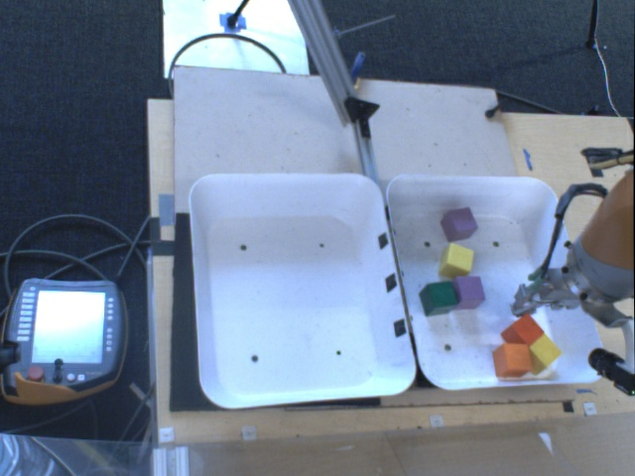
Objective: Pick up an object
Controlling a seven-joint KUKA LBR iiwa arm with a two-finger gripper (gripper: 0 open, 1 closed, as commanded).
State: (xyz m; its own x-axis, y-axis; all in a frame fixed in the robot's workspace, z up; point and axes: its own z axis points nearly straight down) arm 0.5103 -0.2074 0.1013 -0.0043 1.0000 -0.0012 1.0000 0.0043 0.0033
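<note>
The right bin (516, 191) holds several small cubes. A purple cube (458, 223) lies toward the back, with a yellow cube (456, 260) just in front of it. A green cube (438, 297) and a second purple cube (468, 291) touch side by side near the middle. At the front right, a red cube (521, 329), an orange cube (512, 361) and a small yellow cube (544, 352) are clustered together. My gripper (532, 300) hangs over the right side of this bin, just above and behind the red cube. Nothing is visibly held in it.
The left bin (288, 191) stands beside the right one. A metal pole (327, 48) slants across the back board. A teach pendant (62, 340) lies on the floor at the left. The arm's body (605, 256) overhangs the right bin's right rim.
</note>
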